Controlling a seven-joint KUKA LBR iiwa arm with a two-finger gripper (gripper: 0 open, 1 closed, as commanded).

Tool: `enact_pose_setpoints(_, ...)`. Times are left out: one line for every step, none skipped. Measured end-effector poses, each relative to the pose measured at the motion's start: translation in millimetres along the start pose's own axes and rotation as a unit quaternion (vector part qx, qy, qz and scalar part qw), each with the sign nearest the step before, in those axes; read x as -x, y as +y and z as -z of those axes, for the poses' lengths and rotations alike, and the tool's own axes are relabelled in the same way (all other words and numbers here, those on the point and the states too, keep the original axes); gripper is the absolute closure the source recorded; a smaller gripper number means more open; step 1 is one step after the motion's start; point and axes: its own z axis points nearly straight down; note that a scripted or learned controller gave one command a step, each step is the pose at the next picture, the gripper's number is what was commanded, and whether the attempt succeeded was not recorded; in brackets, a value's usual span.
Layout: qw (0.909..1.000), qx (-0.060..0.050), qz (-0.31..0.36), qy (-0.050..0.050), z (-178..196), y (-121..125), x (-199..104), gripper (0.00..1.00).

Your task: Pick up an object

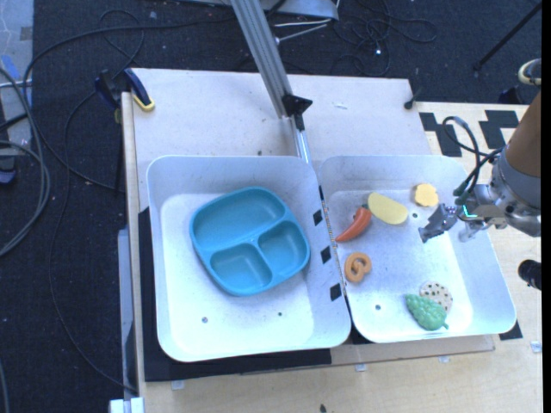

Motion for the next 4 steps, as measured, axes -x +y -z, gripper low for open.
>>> enact_pose_setpoints(1.0,0.001,0.0,0.0,1,0,0,0.0)
enact_pose_setpoints(1.0,-0.002,-0.001,0.001,-63,-4,1,0.0)
enact_pose_setpoints(1.0,-0.001,-0.001,0.0,-107,-6,2,0.0)
enact_pose_setpoints(1.0,0.003,-0.001,-0.001,-150,-4,3,0.0)
